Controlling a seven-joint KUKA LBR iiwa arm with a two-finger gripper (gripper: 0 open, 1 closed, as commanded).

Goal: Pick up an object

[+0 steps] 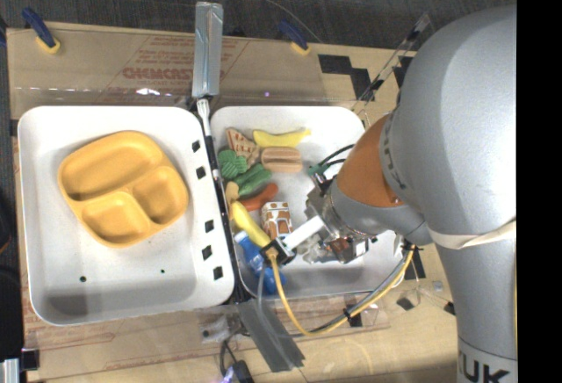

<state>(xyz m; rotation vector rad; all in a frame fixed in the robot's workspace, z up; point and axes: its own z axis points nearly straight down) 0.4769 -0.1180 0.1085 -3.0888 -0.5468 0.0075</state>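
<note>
The right bin [342, 119] holds a heap of toy food along its left side. In the heap are a yellow banana [281, 136], a tan hot dog bun [281, 159], a green leafy piece [244, 170], an orange carrot [260, 195], a small brown and white box [276, 216], a long yellow piece [248, 226] and a blue piece [254, 259]. My gripper [337, 246] is low in the near part of this bin, just right of the box. The wrist hides most of it.
The left bin [35, 197] holds a yellow divided plate [123, 185]. A divider wall [213, 214] separates the two bins. The big grey arm [457, 144] covers the right bin's right side. A yellow cable [307, 320] loops over the near rim.
</note>
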